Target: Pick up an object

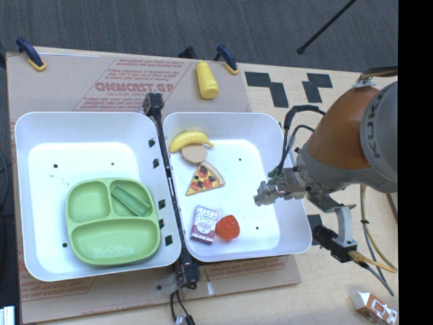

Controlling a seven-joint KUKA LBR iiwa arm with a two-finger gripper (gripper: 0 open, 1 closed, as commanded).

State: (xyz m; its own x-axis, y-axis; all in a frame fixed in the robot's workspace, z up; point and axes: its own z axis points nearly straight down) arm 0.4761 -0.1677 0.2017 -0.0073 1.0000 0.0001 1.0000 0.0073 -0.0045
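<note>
Camera view: a red tomato [228, 227], apparently light, smooth, rounded toy plastic, lies low in the right bin [270, 128], touching a small carton [203, 224]; grasp across its middle. Gripper [264, 198] hovers well apart; finger state cannot be told.

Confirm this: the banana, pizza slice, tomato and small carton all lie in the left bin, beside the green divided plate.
Wrong bin. The camera view shows the banana, pizza slice, tomato and small carton in the right bin; the green divided plate lies alone in the left bin.
</note>
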